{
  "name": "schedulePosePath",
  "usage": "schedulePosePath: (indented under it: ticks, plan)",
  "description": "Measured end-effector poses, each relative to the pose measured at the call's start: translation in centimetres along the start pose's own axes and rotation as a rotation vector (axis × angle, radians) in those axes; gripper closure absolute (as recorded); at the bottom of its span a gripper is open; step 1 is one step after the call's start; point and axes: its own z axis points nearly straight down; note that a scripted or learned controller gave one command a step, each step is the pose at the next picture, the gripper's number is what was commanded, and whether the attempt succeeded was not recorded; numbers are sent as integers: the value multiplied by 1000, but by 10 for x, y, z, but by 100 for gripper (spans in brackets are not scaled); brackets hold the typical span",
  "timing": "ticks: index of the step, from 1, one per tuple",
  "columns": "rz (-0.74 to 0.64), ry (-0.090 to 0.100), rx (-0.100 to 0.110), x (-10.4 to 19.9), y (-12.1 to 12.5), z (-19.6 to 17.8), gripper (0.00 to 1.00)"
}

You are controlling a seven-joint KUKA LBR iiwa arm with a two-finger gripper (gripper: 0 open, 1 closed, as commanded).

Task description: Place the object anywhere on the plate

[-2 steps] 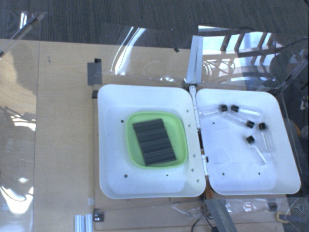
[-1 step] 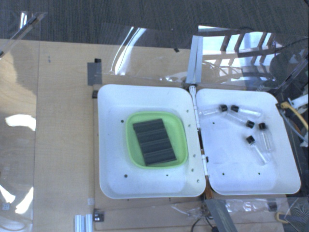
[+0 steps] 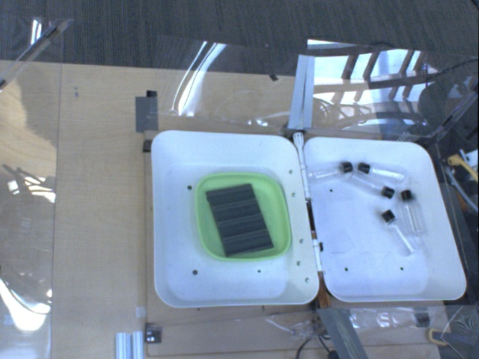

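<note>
A green square plate (image 3: 278,223) sits in the middle of the left white bin (image 3: 172,223). A dark grey ribbed rectangular block (image 3: 239,220) lies on the plate, tilted slightly. In the right white bin (image 3: 441,268) lie several clear vials with black caps (image 3: 388,216), scattered across its upper half.
The two bins stand side by side on a wooden bench, joined by a hinge strip (image 3: 308,208). A clear plastic sheet and a metal post (image 3: 301,96) stand behind them. Cables and dark gear (image 3: 456,126) sit at the far right.
</note>
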Motion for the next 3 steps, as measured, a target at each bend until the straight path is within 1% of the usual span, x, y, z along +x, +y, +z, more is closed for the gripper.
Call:
schedulePosePath:
  ticks: [1, 2, 3]
  plan:
    - [-22, -2, 2, 0, -1, 6, 0]
    - [7, -2, 0, 0, 0, -1, 0]
    - [6, -3, 1, 0, 0, -2, 0]
